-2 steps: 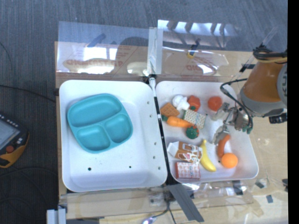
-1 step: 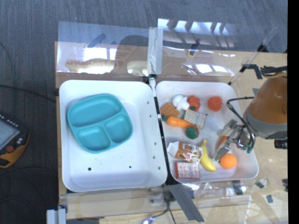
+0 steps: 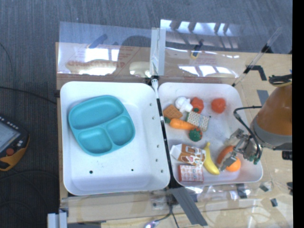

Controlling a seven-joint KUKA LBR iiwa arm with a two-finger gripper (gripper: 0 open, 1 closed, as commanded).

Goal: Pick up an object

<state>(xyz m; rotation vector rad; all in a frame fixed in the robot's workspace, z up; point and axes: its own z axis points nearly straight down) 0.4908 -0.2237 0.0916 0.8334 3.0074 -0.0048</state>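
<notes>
The gripper (image 3: 233, 156) sits low in the right bin's (image 3: 247, 177) near right corner, fingers straddling an orange toy (image 3: 230, 158) beside the banana (image 3: 210, 159), apparently at the grasp step; next comes a firm close and straight lift

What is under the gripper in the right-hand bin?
Under the gripper lies an orange toy beside the banana. The gripper covers part of the toy, hiding its full shape.

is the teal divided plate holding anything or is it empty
Empty. The teal divided plate sits in the left bin with all three compartments bare; the toy food lies in the right bin.
</notes>
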